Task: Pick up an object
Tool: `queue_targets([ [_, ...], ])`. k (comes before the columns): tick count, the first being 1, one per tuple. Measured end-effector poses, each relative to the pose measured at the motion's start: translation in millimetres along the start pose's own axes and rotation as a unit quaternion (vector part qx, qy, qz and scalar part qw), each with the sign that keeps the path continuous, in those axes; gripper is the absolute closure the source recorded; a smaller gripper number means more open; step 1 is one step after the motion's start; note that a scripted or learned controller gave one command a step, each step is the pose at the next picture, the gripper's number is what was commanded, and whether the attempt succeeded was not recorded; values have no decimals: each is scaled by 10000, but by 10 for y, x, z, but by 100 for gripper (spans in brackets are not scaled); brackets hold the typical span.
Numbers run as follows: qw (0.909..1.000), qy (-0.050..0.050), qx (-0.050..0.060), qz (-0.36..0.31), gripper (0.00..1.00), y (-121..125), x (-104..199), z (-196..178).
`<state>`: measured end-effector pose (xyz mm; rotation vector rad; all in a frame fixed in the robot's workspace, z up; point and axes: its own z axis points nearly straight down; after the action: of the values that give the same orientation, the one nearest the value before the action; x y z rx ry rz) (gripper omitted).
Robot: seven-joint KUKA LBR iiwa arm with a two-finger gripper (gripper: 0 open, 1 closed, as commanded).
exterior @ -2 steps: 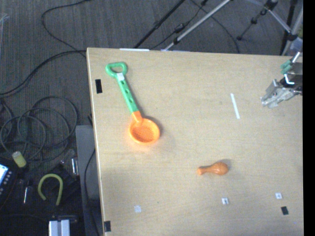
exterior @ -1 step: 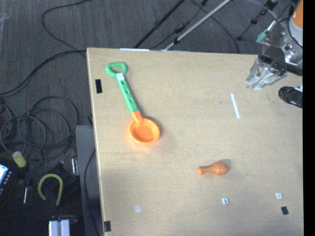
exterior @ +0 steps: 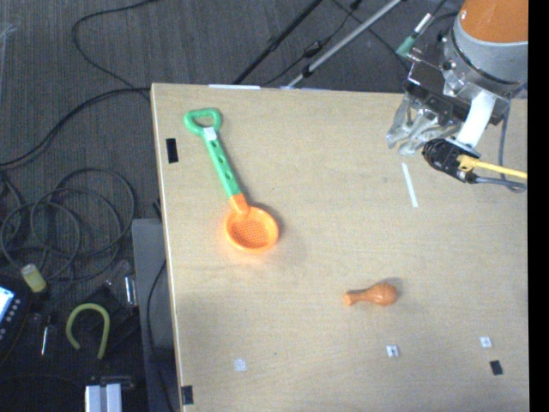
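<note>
A toy scoop [exterior: 232, 191] with a green handle and an orange sieve bowl lies on the tan bench top [exterior: 326, 230], left of centre, its handle pointing to the far left. A small orange drumstick-shaped toy [exterior: 374, 296] lies nearer the front, right of centre. My gripper [exterior: 413, 132] hangs over the far right of the bench, well apart from both toys and with nothing seen in it. Above it rise the grey wrist and the orange band [exterior: 496, 7].
A thin white strip [exterior: 410, 185] lies on the bench just below the gripper. Small black and white markers sit near the front edge. The bench's left edge drops to a dark floor with coiled cables [exterior: 69, 221] and a green U-shaped piece [exterior: 87, 323].
</note>
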<state>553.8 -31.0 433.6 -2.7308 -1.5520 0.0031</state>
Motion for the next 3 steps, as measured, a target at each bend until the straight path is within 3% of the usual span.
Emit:
queue_targets([
  [3, 10000, -63, 13, 11, 100, 19, 0, -259],
])
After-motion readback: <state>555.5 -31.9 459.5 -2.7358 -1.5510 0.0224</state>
